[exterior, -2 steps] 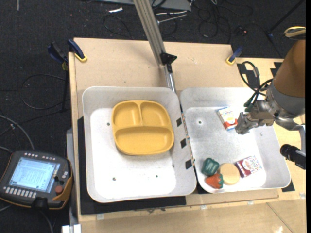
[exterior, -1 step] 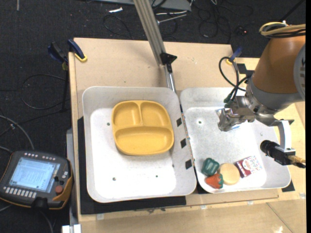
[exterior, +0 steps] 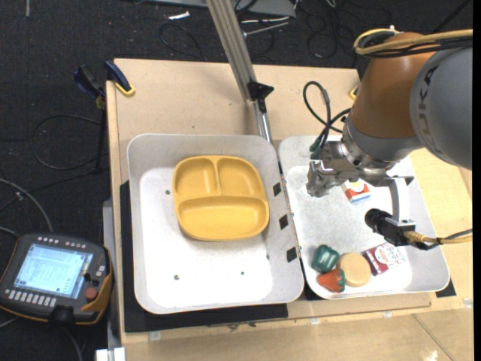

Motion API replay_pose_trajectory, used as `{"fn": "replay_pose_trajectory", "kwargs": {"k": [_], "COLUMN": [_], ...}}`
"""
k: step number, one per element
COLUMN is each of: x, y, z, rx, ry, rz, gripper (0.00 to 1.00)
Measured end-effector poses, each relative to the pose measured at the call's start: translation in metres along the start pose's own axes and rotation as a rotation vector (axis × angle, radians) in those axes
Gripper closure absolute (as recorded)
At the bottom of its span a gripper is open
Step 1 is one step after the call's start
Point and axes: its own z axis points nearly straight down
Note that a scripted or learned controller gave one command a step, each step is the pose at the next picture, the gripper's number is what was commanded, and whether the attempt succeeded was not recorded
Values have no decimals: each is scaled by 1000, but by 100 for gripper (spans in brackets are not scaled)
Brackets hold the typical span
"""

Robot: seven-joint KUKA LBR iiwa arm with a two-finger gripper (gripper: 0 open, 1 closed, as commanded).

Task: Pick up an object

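My gripper [exterior: 322, 180] hangs over the upper left part of the right bin [exterior: 316, 280], with nothing visible between its fingers. An orange and white small box [exterior: 358, 194] lies just right of it, partly under the wrist. At the bin's front lie a green block [exterior: 325, 258], a red piece [exterior: 331, 280], a round tan lid-like object [exterior: 355, 269] and a red and white packet [exterior: 385, 258].
A yellow divided plate [exterior: 221, 197] lies in the left bin [exterior: 150, 277]. A metal pole [exterior: 234, 40] slants down to the bins' far edge. A teach pendant [exterior: 52, 275] sits off the bench at lower left.
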Motion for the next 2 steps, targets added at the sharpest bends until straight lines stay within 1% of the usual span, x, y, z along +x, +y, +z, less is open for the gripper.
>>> {"fn": "replay_pose_trajectory", "kwargs": {"k": [2], "x": [91], "y": [53], "z": [-8], "rx": [-3], "ry": [1], "rz": [1], "gripper": [100]}}
